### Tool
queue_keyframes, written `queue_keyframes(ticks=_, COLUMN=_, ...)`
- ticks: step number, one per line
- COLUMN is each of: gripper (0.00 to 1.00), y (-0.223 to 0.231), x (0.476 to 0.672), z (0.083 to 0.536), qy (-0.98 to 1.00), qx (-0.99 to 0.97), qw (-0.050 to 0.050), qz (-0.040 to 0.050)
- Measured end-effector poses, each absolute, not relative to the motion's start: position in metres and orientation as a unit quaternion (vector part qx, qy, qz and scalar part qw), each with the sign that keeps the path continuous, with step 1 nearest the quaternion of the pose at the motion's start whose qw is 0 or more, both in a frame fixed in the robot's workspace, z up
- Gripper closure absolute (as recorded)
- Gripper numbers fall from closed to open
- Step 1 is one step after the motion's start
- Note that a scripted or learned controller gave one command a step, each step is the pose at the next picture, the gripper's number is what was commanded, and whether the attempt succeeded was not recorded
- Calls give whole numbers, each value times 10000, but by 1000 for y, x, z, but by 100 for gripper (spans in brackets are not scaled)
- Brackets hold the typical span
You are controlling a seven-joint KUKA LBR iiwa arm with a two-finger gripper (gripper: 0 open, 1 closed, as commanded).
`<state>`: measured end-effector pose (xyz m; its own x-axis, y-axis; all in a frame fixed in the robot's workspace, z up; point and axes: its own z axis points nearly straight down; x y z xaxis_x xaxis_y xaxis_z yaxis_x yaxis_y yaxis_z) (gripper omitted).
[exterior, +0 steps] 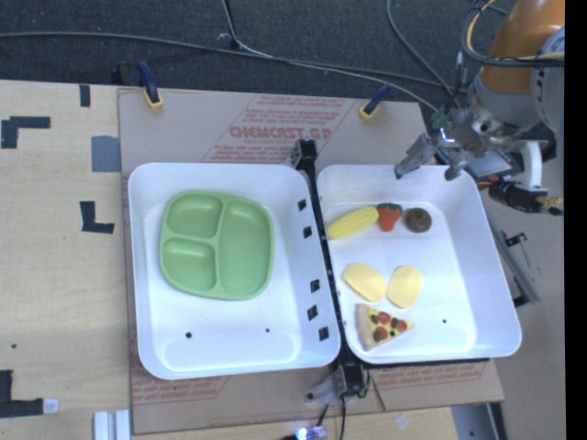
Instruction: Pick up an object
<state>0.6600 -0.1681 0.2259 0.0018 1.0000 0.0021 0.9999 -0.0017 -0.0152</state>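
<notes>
A green divided plate [217,245] lies in the left bin [147,337]. The right bin [477,273] holds a corn cob [352,222], strawberry [390,215], brown donut [418,219], two chips [385,283] and a pizza slice [380,325] (all untouched). The gripper [431,159] hangs over that bin's far rim, jaws spread and pinching nothing.

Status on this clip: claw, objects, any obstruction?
Claw open, above right white bin's far rim, holding nothing. Yellow toy corn cob, red strawberry, brown donut lie just below it, untouched. Nothing blocking.
</notes>
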Motion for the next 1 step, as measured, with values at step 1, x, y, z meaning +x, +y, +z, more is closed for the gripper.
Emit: queue_keyframes(ticks=1, gripper=0, y=-168, x=663, z=235, qy=-7077, qx=-7065, qw=4, qz=6)
